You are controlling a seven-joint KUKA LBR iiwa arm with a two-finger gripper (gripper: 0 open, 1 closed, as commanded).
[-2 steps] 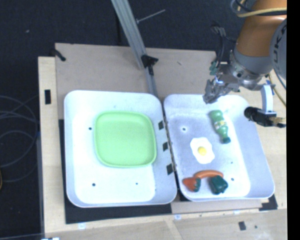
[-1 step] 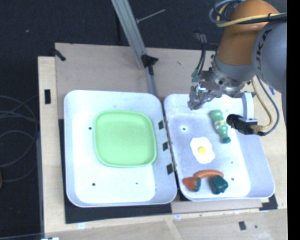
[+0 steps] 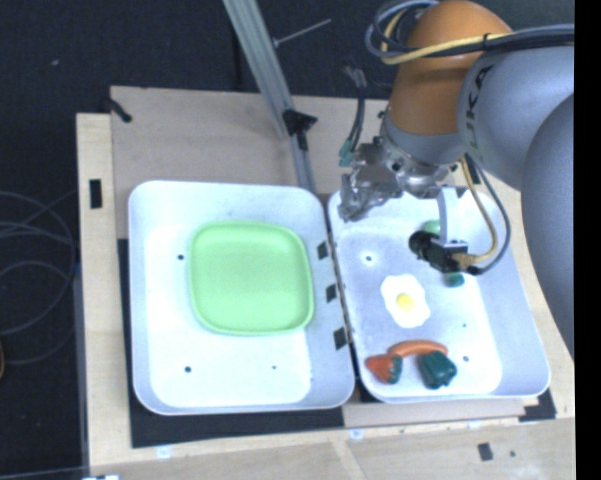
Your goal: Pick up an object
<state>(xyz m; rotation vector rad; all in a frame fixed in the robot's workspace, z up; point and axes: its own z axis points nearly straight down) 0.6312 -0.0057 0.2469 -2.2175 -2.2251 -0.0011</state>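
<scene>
- The egg (image 3: pixel 406 301), a fried-egg toy with a yellow yolk, lies flat near the middle of the right bin (image 3: pixel 508 340), with nothing gripping it.
- Near of the egg, an orange sausage (image 3: pixel 418 348) lies crosswise, apart from the egg.
- A red piece (image 3: pixel 383 368) sits just under the sausage's left end, close to the bin's near-left corner.
- A teal piece (image 3: pixel 439 369) sits just under the sausage's right end, a little right of the red piece.
- The end effector (image 3: pixel 358 200) is over the far-left corner of the right bin, by the wall between the two bins. It is well apart from the egg and nothing shows in its grip.
- I cannot tell whether it is wide or narrow.
- The arm (image 3: pixel 442 63) comes in from the far right, its orange band above the wrist.
- In the left bin (image 3: pixel 158 268) a green plate (image 3: pixel 250 278) lies flat, right of centre.
- Both bins rest side by side on the pale tabletop (image 3: pixel 102 388).
- A grey pole (image 3: pixel 258 53) slants down from the far edge and ends just beyond the left bin's far-right corner.
</scene>
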